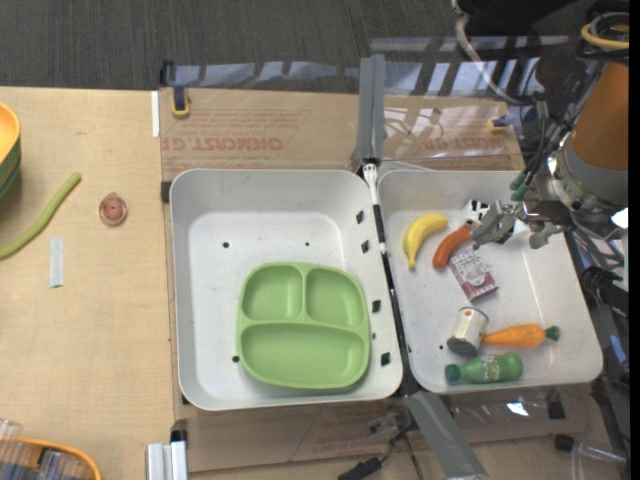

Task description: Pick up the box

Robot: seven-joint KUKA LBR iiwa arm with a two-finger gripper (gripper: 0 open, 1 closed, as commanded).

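Note:
The box [472,274] is small, pink and white, and lies flat in the middle of the right bin [575,298]. My gripper [518,230] hangs over the far part of that bin, up and to the right of the box and apart from it. Its fingers [493,229] are spread open with nothing between them. An orange-red sausage-shaped item [451,247] lies touching the box's upper left corner, close to the left fingertip.
A banana [420,236] lies at the right bin's far left. A small can [466,330], a carrot [515,336] and a green bottle [484,370] lie near its front. The left bin [200,268] holds a green divided plate [303,325].

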